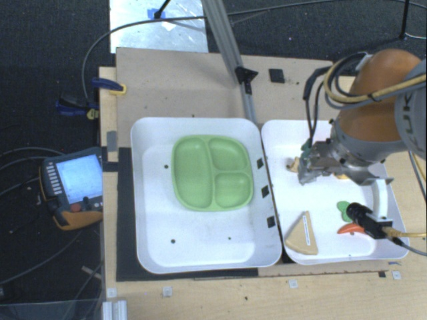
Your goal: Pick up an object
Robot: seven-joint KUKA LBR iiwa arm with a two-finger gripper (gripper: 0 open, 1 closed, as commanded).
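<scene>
The right bin (280, 179) holds a tan wedge-shaped piece (303, 234) near its front left corner. At its front right lie a small green object (343, 209) and an orange-red one (348, 229), partly covered by a black fitting. A small tan bit (292, 165) shows at the gripper's left side. My gripper (309, 171) hangs over the middle of the right bin, pointing down toward its floor. The wrist body hides the fingertips.
The left bin (153, 232) carries a green divided plate (212, 172) with three compartments. A grey pole (227, 42) slants in from the top to the bins' junction. A teach pendant (75, 187) lies left of the bench. Cables loop around the orange wrist band (390, 79).
</scene>
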